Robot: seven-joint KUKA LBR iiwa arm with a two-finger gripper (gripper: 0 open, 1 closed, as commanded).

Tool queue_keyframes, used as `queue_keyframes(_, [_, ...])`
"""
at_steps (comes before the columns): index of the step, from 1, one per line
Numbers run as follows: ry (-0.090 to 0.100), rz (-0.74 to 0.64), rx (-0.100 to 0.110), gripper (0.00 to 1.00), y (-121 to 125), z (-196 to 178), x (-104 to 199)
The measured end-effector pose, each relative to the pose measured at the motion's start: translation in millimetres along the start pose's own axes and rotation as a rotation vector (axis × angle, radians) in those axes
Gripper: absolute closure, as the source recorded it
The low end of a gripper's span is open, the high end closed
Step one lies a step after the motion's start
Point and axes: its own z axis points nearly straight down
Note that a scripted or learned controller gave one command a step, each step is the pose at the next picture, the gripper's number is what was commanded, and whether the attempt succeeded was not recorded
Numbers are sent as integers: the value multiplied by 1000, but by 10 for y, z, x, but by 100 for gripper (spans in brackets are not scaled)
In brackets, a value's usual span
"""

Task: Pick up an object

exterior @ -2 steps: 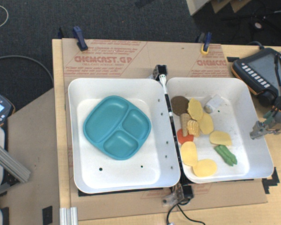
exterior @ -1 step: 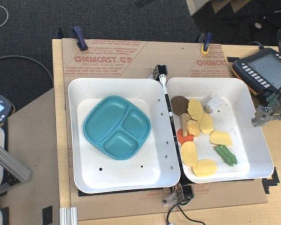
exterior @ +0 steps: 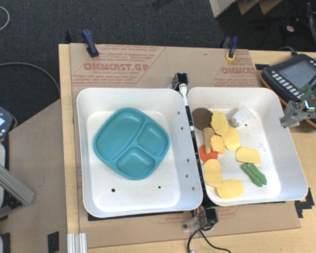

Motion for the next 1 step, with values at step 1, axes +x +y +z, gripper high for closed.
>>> queue_keyframes(1, [-6,17,7,100,-35,-69,-1030])
